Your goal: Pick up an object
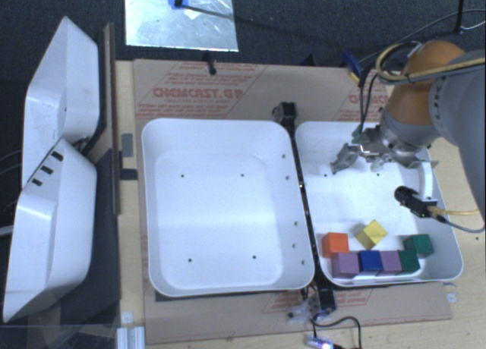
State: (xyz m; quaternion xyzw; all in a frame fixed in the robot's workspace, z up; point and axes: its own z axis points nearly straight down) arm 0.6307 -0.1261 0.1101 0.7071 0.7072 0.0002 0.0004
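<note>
Coloured blocks (372, 253) — orange, yellow, purple, blue, green — cluster lower right in right bin (448, 264). Gripper (343, 159) above them; finger spread cannot be told.

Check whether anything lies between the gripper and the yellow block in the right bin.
Nothing visible does. The gripper is over the far part of the right bin, and only bare white bin floor separates it from the yellow block. The orange block sits beside the yellow one, off that path.

Coloured blocks (372, 253) lie clustered along the right bin's (319, 143) near wall.
</note>
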